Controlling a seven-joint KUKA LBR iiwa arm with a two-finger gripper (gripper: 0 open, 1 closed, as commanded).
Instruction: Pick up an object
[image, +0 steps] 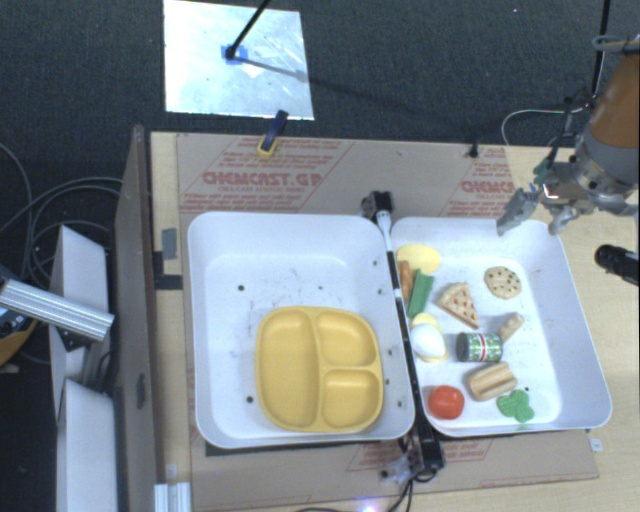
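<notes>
While the jaws (533, 213) hang spread and empty over the right bin's (578, 330) far rim, cookie (502, 282), pizza slice (459, 304) and can (480, 347) lie below, unobstructed.

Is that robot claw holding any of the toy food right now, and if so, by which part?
Nothing is held. The gripper hangs open above the far edge of the right bin, nothing between its fingers.

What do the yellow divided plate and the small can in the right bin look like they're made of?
The yellow plate looks like molded plastic with a matte finish: even color, soft rounded dividers, no glare. The can looks like a toy, with a pale, possibly metallic end and a green and red label; whether it is metal or plastic is unclear at this size.
</notes>
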